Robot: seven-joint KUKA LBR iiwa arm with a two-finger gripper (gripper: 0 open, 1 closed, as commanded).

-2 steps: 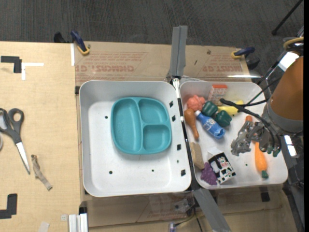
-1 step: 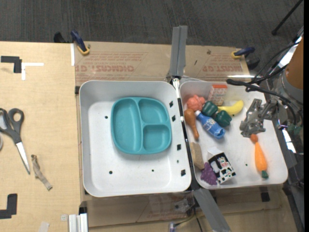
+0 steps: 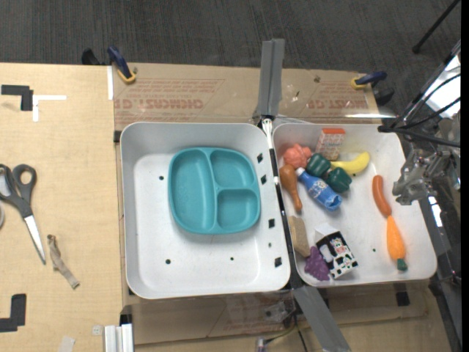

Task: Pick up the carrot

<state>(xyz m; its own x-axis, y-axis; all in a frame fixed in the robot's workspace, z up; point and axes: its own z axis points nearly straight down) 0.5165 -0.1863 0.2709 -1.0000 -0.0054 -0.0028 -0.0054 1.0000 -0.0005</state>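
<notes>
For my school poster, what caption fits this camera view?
Robot claw hovers at the right bin's edge near the carrot; a teal plate sits in the left bin.

So the carrot [image 3: 396, 240] is lying near the right wall of the right bin [image 3: 366, 271], just below a red sausage [image 3: 381, 195]. The gripper [image 3: 415, 184] sits over that bin's right edge, and the left bin [image 3: 143, 270] has a teal divided plate [image 3: 215, 190].

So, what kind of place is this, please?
Most likely a robot test bench in a lab: two white bins clamped onto cardboard, toy food such as a carrot and banana, and scissors on the wooden table.
</notes>
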